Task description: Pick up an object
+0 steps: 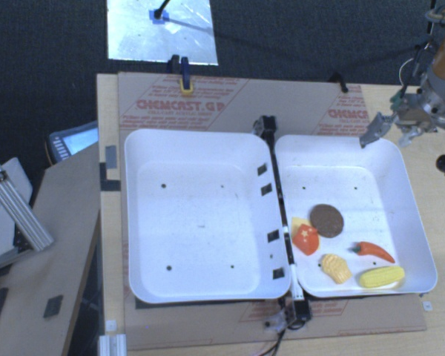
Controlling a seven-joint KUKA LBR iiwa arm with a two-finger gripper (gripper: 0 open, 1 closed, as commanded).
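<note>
The right bin (389, 162) holds several toy foods near its front: a brown round cookie (327, 220), a red and yellow piece (305, 238), a tan ridged piece (336, 268), a red chili pepper (374, 251) and a yellow corn cob (381, 277). My gripper (391, 128) hangs over the bin's back right corner, well away from the foods. Its two grey fingers are spread apart with nothing between them.
The left bin (133, 199) stands beside the right one, joined by a black clip strip (274, 199). A cardboard sheet (230, 99) lies under both bins. A shiny square plate (162, 19) lies behind the bench.
</note>
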